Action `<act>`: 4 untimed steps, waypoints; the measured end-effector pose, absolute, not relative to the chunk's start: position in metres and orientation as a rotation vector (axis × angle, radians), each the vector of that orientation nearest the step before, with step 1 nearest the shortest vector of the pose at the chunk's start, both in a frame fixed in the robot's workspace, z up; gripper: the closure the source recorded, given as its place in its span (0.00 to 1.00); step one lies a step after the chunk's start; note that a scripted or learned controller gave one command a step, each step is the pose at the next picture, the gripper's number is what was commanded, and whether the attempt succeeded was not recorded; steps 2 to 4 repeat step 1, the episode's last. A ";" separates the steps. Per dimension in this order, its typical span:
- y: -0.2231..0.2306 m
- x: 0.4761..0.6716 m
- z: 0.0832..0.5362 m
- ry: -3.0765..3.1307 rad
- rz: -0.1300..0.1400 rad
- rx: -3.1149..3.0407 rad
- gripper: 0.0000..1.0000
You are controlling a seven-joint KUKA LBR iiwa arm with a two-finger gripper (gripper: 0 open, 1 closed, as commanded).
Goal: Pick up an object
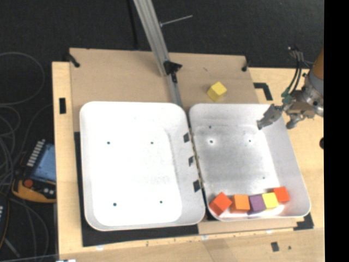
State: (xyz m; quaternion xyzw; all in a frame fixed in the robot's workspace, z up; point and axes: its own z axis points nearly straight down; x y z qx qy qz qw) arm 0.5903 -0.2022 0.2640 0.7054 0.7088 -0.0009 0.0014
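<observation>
Over the far right corner of the shallow white plastic right bin [283, 162], at its rim: the grey two-finger gripper [279, 119], fingers spread apart, grasping nothing, bin floor visible between them. Pressed against the near wall of the right bin, in a row with sides touching or nearly so: an orange-red cube [221, 202] at the left end, then an orange cube [240, 202], a purple cube [256, 202], a yellow cube [270, 200] and a red-orange cube [281, 194] in the near right corner, set slightly farther back than the others. Between that row and the far wall of the right bin, a broad stretch of bare, grey-speckled floor with a few small dark dots. Beyond the far wall of the right bin, well apart from the row, on the tan board: a lone small yellow block [216, 90]. Touching the left wall of the right bin, joined by dark clips along the seam: the shallow white left bin [87, 146], its floor bare and white. Past the far left corner of the right bin, slanting away: a grey metal rail [152, 26] with a black clamp at its foot. Under the right bin, the pale wooden bench [65, 222] with narrow margins at the near and right sides. Far to the left of the right bin, on black flooring: loose cables [22, 91] and a handheld control pendant [38, 171].
</observation>
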 end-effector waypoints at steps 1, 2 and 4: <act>-0.206 0.516 0.234 2.220 -0.006 2.228 0.00; -0.206 0.516 0.234 2.220 -0.006 2.228 0.00; -0.206 0.516 0.234 2.220 -0.006 2.228 0.00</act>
